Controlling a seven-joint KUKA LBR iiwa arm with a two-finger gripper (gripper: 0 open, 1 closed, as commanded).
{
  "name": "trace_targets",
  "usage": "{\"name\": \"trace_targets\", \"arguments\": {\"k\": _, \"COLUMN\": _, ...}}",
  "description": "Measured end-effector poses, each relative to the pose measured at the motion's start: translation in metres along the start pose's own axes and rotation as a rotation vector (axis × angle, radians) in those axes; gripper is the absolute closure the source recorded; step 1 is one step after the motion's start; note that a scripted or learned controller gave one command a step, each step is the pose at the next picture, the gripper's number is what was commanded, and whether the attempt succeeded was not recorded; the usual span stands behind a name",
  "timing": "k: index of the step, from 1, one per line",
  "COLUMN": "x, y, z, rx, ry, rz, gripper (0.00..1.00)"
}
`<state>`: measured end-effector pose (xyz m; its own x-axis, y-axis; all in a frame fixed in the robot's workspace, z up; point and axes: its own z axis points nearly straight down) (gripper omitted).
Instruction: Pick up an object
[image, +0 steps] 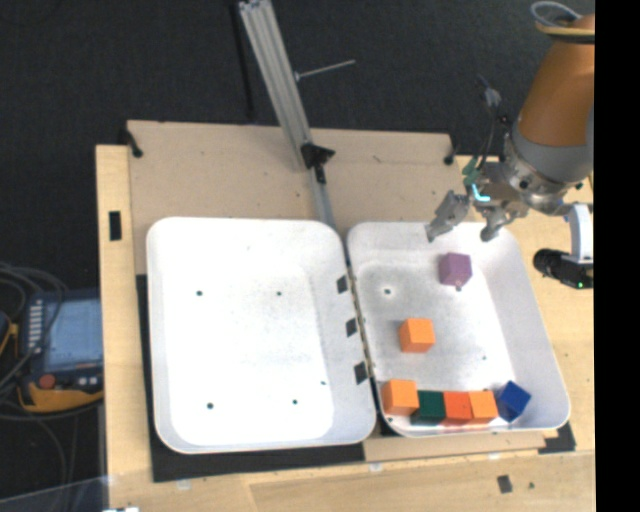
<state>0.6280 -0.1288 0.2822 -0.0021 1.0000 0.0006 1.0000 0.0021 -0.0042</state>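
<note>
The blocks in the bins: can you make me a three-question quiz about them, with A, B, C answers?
1. Where is the purple block?
A. left bin
B. right bin, far end
C. on the bench

2. How many orange blocks are there?
A. four
B. one
C. seven

3. What are the jaws doing?
A. squeezing the blue block
B. open above the bin's far rim, holding nothing
C. shut on the green block

Answers:
1 B, it sits near the right bin's far wall.
2 A, one in the middle and three in the near row with the green block and blue block.
3 B, the two fingers are spread with nothing between them.
</note>
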Motion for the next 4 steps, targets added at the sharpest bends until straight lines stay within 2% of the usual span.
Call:
{"name": "trace_targets", "arguments": {"k": 1, "x": 0.0, "y": 0.001, "z": -0.003, "rx": -0.005, "ry": -0.001, "rz": -0.001, "gripper": 0.0}}
{"name": "trace_targets", "arguments": {"k": 3, "x": 0.009, "y": -0.008, "z": 0.098, "rx": 0.001, "ry": -0.002, "rz": 0.006, "gripper": 0.0}}
{"name": "trace_targets", "arguments": {"k": 4, "x": -0.003, "y": -0.009, "z": 0.147, "rx": 0.0, "ry": -0.002, "rz": 0.005, "gripper": 0.0}}
